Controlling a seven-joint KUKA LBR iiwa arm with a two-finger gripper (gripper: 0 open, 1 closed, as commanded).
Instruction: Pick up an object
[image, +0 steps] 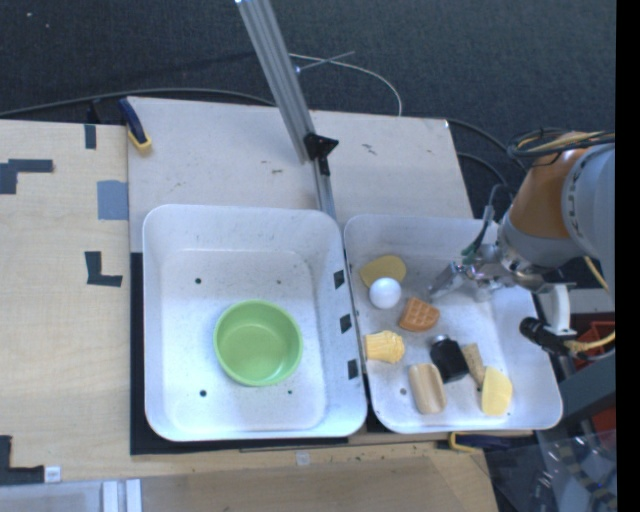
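1. The gripper (452, 278) hangs low over the right bin (520, 410), just up and right of the waffle piece (419, 316); its fingers look spread apart with nothing between them — so I judge the pick is not yet made.
2. The candidates all lie in that bin around the waffle piece: a white egg (385, 293) and a yellow chip (384, 269) to its left, a corn piece (385, 347) below-left, a black block (447, 357) below-right, with a bread roll (426, 387) and a yellow wedge (496, 391) further down.
3. The waffle piece is nearest the fingers, hence the likely target.
4. Far left of the waffle piece, the left bin (170, 300) holds a green bowl (258, 342).
5. Both bins rest on a pale board (220, 150) — dark carpet (100, 45) lies beyond.
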